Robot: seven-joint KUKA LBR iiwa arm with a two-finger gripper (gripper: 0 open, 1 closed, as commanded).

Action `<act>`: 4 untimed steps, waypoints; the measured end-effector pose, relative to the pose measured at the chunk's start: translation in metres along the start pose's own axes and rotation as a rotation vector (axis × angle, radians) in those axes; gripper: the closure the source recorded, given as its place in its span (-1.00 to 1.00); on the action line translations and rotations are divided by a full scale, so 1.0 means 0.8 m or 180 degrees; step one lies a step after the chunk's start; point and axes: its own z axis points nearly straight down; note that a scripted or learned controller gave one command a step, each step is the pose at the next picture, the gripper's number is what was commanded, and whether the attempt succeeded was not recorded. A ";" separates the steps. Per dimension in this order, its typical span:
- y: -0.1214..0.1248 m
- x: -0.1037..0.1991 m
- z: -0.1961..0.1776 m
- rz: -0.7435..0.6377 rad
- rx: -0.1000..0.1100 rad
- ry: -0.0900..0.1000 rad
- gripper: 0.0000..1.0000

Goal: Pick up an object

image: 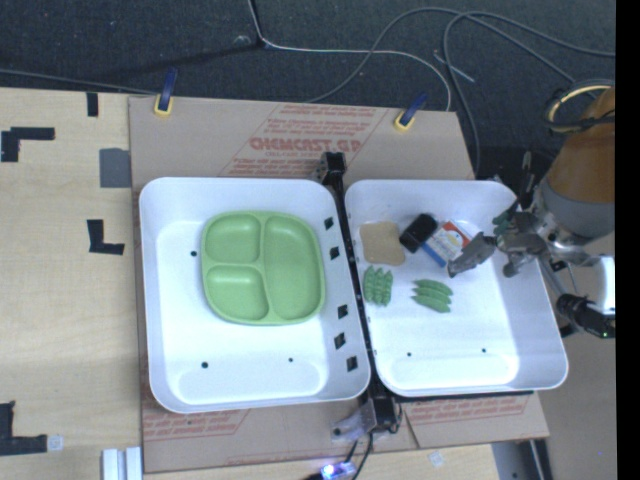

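My arm enters from the right, grey with the orange band above the wrist, and my gripper [487,257] sits over the right bin [530,358], near that bin's upper right part. One finger [468,259] reaches leftward toward the cluster of items; whether my fingers are apart or together I cannot tell from this angle, and nothing is seen between them. The right bin carries five items in its upper left half: a tan square pad [382,243] close to the dividing wall, a black block [417,232] just right of it and tilted, a white packet with red and blue print [447,242] lying against the black block and just beside my fingertip, a ridged green piece [378,285] below the tan pad, and a second green piece [432,293] to its right, apart from it. The packet's detail is blurred, so its exact nature is uncertain. The left bin [170,368] holds a green divided plate [264,267] with three compartments, lying flat near the bin's centre. Both bins rest on a brown cardboard sheet [300,138] held by two yellow clamps [163,103] at its far edge.
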 end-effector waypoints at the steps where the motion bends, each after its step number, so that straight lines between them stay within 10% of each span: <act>1: 0.004 0.000 -0.008 -0.0011 -0.0040 -0.0009 -1.00; 4: 0.003 0.005 0.140 -0.0013 -0.0046 -0.0014 -1.00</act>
